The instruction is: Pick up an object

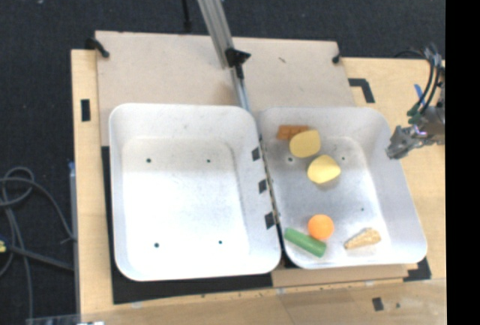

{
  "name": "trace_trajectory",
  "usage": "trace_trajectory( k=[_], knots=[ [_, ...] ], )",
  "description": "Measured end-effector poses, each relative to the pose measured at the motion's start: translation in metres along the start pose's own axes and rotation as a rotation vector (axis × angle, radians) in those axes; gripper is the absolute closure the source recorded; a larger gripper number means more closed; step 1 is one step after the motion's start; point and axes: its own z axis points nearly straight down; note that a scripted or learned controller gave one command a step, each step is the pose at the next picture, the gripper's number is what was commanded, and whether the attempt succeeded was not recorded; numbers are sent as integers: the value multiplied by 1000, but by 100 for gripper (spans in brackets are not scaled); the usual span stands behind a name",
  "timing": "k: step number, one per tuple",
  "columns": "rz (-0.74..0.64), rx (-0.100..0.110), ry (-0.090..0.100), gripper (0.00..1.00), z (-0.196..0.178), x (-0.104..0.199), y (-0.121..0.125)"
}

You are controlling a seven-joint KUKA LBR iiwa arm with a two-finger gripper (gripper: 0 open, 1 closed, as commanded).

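The right bin holds several small objects. Two pale yellow pieces lie near its back: one overlaps a brown piece, the other sits just in front. An orange ball rests near the front, touching a green stick. A tan wedge lies at the front right. My gripper hangs at the right bin's right rim, apart from all the objects, with nothing seen in it.
The left bin stands beside the right one. A slanted metal rail runs from the top down to the gap between the bins. Cables trail by the gripper. Bench edges frame both bins.
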Motion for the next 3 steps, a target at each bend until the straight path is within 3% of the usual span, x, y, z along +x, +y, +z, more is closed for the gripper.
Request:
trace_trajectory(
  k=[3],
  knots=[
    [-3, 7, 4, 100, 27, 160, 12]
  ],
)
